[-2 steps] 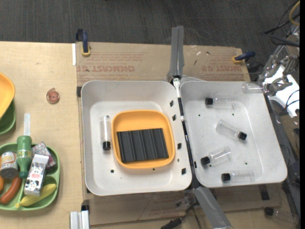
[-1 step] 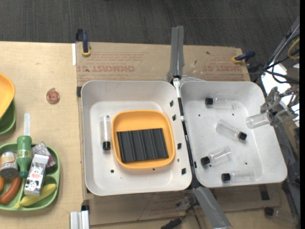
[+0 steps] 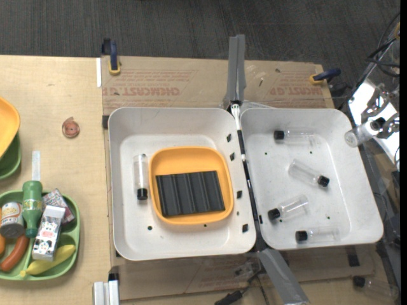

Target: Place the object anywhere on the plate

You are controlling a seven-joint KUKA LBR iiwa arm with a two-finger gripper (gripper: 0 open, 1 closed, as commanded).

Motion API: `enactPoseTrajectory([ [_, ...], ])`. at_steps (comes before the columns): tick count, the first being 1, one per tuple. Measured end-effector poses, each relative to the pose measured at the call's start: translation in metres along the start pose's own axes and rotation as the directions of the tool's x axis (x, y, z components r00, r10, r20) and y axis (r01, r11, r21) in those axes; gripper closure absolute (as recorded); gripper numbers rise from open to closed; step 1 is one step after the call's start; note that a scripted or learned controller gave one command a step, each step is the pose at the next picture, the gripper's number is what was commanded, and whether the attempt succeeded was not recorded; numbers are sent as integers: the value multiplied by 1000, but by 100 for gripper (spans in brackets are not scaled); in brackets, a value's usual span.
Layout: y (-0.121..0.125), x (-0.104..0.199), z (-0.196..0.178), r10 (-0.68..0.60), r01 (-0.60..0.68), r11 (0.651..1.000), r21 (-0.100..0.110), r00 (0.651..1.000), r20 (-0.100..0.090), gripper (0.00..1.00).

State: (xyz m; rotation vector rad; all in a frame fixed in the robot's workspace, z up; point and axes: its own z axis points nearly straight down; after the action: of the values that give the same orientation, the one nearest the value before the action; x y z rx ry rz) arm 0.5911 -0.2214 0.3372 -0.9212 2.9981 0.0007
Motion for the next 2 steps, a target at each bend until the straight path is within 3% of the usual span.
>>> enactPoseTrajectory([
  [1, 48, 71, 89, -157, 157, 988, -3, 988, -2, 100],
  [2, -4, -7, 68, -395, 395, 919, -1, 919, 1, 100],
])
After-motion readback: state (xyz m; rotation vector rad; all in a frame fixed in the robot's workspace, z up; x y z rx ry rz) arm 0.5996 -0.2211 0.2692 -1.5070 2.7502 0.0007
